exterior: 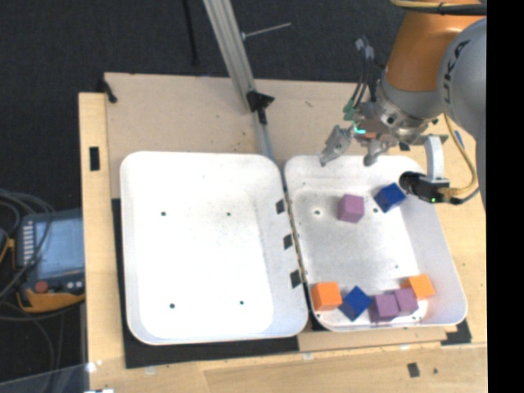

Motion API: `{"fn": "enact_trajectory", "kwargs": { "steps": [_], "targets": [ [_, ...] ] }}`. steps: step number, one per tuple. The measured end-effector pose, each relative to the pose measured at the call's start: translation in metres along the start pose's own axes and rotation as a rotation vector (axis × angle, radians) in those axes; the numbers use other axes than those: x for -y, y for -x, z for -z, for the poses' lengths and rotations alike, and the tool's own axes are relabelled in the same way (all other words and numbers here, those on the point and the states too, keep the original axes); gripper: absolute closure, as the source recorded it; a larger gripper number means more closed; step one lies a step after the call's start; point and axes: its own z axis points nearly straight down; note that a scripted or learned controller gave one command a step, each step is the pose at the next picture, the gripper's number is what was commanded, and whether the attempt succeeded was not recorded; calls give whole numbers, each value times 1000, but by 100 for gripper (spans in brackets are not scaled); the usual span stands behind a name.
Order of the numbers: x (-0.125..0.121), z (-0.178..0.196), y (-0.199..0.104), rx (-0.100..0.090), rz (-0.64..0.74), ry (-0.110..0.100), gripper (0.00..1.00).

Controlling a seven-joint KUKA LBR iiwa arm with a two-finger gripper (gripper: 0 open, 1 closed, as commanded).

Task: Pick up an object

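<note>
My gripper (352,151) hangs over the far edge of the right bin (434,244), its two fingers spread apart with nothing between them. A purple cube (351,208) lies just in front of it in the bin. To the right of that cube sits a blue cube (390,196). Along the near edge of the bin lie an orange cube (327,295), a blue cube (355,302), two purple cubes (394,304) side by side, and another orange cube (422,285).
The left bin (201,244) lies beside the right one, with small black clips (286,241) along the seam. A slanted metal rail (233,47) stands behind the bins. A monitor and cables (45,256) sit off the bench's left side.
</note>
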Motion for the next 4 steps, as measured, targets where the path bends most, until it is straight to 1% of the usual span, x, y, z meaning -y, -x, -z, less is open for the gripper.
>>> {"fn": "enact_trajectory", "kwargs": {
  "steps": [1, 2, 3, 4],
  "targets": [
    [1, -45, -6, 1, 1, -4, 0],
    [-2, -87, -4, 2, -2, -4, 0],
    [5, -131, 0, 1, -3, -3, 0],
    [3, -117, 1, 0, -8, 4, 100]
  ]
}}
